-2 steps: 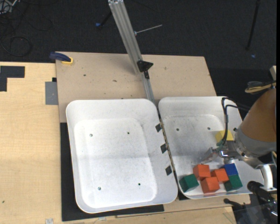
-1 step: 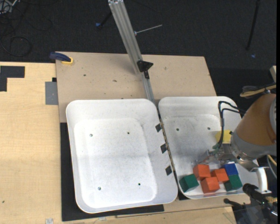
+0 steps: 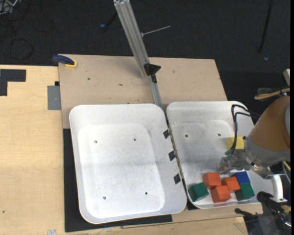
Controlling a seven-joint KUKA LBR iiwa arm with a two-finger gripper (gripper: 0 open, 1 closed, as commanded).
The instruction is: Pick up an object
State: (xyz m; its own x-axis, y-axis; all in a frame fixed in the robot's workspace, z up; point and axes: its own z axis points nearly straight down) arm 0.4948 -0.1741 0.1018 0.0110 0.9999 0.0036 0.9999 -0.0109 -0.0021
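Several small blocks lie in the front right corner of the right bin (image 3: 201, 126): three orange blocks (image 3: 221, 186), two green blocks (image 3: 199, 191) at either end of the cluster, and a blue block (image 3: 243, 177). A yellow block (image 3: 236, 143) sits further back, partly behind the arm. My gripper (image 3: 229, 164) is low in the right bin, just behind the cluster, above the rear orange block and beside the blue one. Nothing shows between its fingers.
The left bin (image 3: 118, 160) sits beside the right one, joined by black clips along the shared edge. A slanted aluminium rail (image 3: 135, 38) rises behind the bins. A blue and yellow clamp (image 3: 64, 60) lies at the board's far left corner.
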